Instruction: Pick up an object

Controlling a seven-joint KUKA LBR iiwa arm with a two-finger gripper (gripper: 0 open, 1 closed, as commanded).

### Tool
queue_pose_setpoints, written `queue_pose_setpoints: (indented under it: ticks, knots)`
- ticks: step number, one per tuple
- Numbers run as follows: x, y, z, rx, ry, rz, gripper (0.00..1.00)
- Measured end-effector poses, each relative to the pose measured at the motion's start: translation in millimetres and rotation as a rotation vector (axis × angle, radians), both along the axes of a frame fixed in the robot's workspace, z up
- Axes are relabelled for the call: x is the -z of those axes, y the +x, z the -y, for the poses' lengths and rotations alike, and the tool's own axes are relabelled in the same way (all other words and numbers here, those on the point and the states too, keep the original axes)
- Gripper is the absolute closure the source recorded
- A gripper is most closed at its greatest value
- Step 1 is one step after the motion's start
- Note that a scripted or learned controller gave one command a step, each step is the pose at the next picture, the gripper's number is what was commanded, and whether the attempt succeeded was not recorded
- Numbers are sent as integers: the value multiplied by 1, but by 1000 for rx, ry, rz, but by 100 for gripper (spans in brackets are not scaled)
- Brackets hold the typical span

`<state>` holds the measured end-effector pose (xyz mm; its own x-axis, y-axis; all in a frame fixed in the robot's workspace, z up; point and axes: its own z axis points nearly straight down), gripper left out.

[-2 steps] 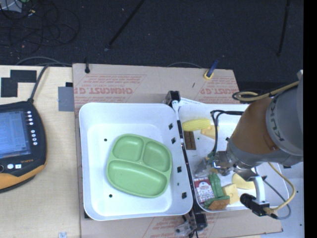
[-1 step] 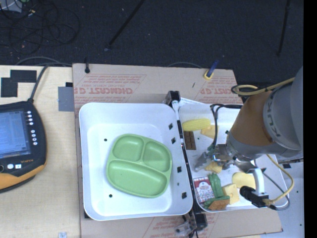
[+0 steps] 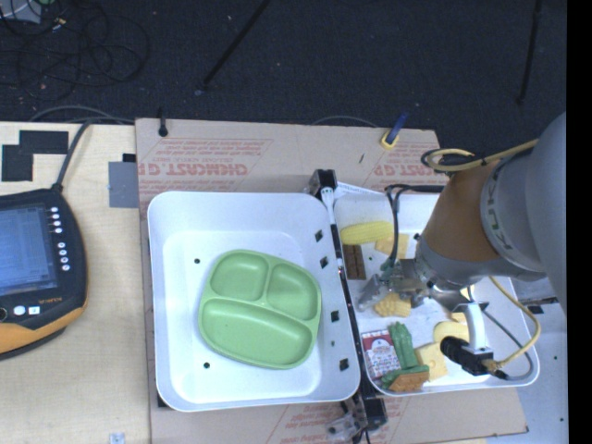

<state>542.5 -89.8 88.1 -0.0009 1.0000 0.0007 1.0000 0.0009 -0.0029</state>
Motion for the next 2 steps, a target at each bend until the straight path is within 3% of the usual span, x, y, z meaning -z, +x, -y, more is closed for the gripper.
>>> queue_pose_setpoints:
  ticks: [1, 2]
  knots:
    - [-10, 0, 0, 1, 4, -2, 100]
    - [-104, 18, -80, -7, 3, 7, 100]
